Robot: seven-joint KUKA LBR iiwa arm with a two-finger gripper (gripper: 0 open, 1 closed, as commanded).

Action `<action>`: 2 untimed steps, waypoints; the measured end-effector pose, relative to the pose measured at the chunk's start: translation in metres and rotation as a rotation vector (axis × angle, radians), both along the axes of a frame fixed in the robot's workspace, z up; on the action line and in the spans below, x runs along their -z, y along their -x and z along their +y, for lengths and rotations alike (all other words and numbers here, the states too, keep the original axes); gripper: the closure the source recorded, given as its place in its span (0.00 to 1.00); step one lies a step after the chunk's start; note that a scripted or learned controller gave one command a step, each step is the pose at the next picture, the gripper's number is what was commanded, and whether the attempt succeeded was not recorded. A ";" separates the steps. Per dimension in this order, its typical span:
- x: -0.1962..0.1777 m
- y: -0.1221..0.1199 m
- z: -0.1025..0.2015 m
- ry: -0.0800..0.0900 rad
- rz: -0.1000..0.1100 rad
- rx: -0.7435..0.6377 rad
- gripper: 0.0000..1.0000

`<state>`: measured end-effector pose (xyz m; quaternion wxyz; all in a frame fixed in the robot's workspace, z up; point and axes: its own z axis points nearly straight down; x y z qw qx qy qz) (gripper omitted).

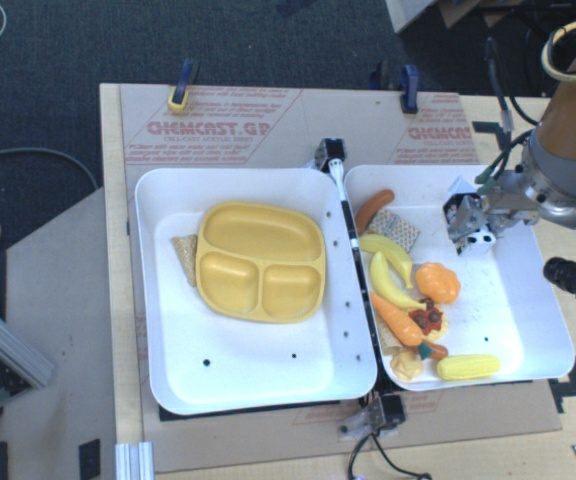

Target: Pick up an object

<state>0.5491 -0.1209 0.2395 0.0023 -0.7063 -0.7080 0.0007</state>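
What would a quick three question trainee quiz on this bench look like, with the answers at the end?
1. True or false: the yellow divided tray lies in the left bin.
2. Which toy food lies nearest the front edge of the right bin? A. hot dog B. corn cob C. banana
3. Fill in: the claw hangs over the ____ bin.

Key
1. True.
2. B: the corn cob lies at the front, the banana sits mid-pile and the hot dog lies toward the back.
3. Right, above its rear part, behind the pile of toy food.
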 end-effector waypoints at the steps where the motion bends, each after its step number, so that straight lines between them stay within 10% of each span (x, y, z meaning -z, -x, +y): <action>1: 0.012 0.027 0.035 0.000 0.000 0.001 1.00; 2: 0.022 0.048 0.082 0.000 0.001 0.000 1.00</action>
